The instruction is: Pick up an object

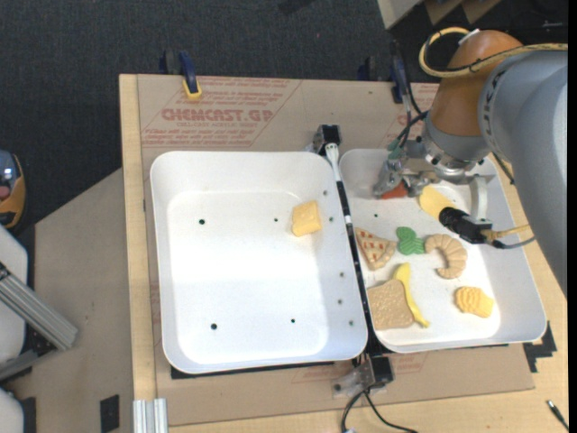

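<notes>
Gripper (403, 177) over the right bin's (518, 318) upper left corner.
A red object (390, 190) lies beneath it, shape and direction unclear; whether it's gripped can't be told.

This is a robotics lab or test cell, not a home or a shop. The tabletop (225, 106) is a bare brown board with a supplier's name printed across it in red, held at its far edge by small clamps (188, 75). Two shallow white bins (180, 174) sit side by side on it, joined along the middle by a black strip. An industrial arm (505, 97), grey with an orange band, reaches in from the right. Loose cables (379, 413) trail off the near edge, an aluminium rail (36, 314) lies at the left, and the floor (90, 25) is dark carpet. Toy food pieces (424, 269) fill the right bin as test props.
</notes>
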You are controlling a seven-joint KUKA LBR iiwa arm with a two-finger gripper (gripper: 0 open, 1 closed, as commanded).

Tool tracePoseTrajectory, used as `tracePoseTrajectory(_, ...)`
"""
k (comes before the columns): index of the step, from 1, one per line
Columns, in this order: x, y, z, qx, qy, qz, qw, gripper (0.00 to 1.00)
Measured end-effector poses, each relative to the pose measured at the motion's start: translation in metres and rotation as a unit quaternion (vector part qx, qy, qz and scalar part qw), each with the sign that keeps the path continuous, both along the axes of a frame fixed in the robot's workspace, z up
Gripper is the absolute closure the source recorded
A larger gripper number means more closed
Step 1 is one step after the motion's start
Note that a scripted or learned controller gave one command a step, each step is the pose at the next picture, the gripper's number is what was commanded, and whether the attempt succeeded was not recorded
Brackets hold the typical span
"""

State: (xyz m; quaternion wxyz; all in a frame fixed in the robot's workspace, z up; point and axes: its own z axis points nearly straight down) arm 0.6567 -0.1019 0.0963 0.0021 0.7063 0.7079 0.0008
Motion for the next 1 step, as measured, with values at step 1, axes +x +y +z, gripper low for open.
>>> tracePoseTrajectory(1,0.0121,0.0877,0.0955,0.0017,-0.003,0.003,1.0000,1.00)
